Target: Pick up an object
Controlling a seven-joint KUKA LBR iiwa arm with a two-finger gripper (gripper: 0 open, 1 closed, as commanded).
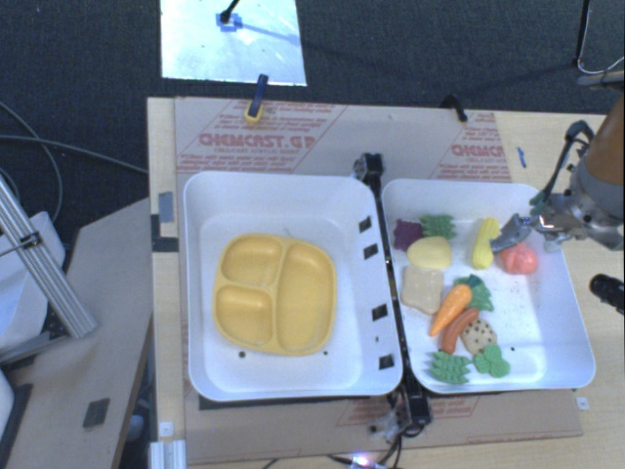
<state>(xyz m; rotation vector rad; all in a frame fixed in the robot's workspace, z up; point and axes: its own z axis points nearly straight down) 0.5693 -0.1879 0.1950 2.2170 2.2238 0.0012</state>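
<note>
Low over the far right part of the right-hand shallow white bin (pixel 576 355) hangs the end effector (pixel 515 234), a metal two-finger piece on the grey arm (pixel 596 179) that reaches in from the right. Whether it is spread or pressed together, I cannot tell from where I stand; nothing shows plainly between its tips.

Just beneath and slightly right of the end effector lies a round red-pink toy fruit (pixel 520 259), so near that they seem to touch. Just left of it stands a yellow toy banana-like piece (pixel 482 242). Further left sit a dark purple toy piece (pixel 407 233) and a green leafy toy (pixel 438 226), with a pale yellow rounded toy (pixel 429 253) below them. Nearer me from the end effector lie a cream square toy slab (pixel 422 288), an orange toy carrot with a green top (pixel 453 306), a red-brown toy sausage (pixel 459 328), a speckled tan toy cookie (pixel 478 336) and two green toy vegetables (pixel 450 368) (pixel 492 362).

Well to the left, in the other shallow white bin (pixel 205 213), rests a yellow divided plastic plate (pixel 276 293). Both bins sit on a brown printed cardboard sheet (pixel 293 130) on the table (pixel 107 252).
</note>
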